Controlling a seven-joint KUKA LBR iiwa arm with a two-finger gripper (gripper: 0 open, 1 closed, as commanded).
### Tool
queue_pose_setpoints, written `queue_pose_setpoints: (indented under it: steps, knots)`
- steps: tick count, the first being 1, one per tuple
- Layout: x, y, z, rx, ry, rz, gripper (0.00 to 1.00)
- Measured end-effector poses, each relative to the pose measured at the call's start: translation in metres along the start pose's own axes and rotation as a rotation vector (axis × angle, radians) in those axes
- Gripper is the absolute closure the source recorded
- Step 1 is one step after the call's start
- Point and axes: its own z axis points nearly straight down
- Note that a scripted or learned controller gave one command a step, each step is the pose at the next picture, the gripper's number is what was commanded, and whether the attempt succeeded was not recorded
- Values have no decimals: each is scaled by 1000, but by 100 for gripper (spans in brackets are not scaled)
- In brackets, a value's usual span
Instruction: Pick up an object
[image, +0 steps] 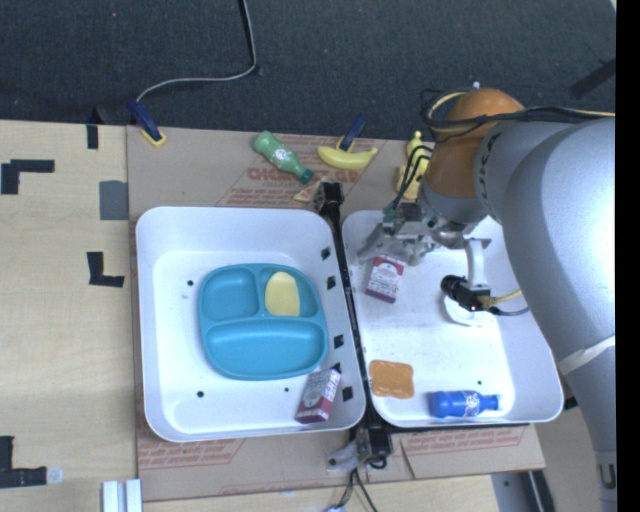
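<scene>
Wood bench (60, 300), 2 white bins (165, 240), dark carpet (150, 50)

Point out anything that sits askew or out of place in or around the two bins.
A green bottle and a yellow banana lie outside the bins on the board behind them. In the left bin, a small packet leans tilted against the right wall. A blue bottle lies on its side in the right bin.
</scene>
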Motion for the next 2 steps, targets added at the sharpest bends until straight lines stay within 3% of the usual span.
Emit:
queue_pose_setpoints:
  steps: [1,2]
  knots:
    - [-12,-16,-1,0,-1,0,0]
    - [0,-33,-1,-1,-2,1,0]
